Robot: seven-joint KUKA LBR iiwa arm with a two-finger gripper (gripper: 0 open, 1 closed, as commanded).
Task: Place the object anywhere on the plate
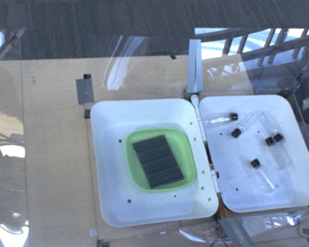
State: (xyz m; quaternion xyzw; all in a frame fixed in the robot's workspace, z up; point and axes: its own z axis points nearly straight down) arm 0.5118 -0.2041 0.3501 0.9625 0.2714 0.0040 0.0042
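A green square plate lies in the left white bin. A dark ribbed rectangular block rests on the plate, turned a little off square. In the right bin lie several clear vials with black caps: one near the top left, one near the middle, one at the right and one lower down.
The two bins sit side by side on a wooden bench. A grey metal post stands behind the seam between them. A small grey bracket is fixed to the bench at the left bin's back corner.
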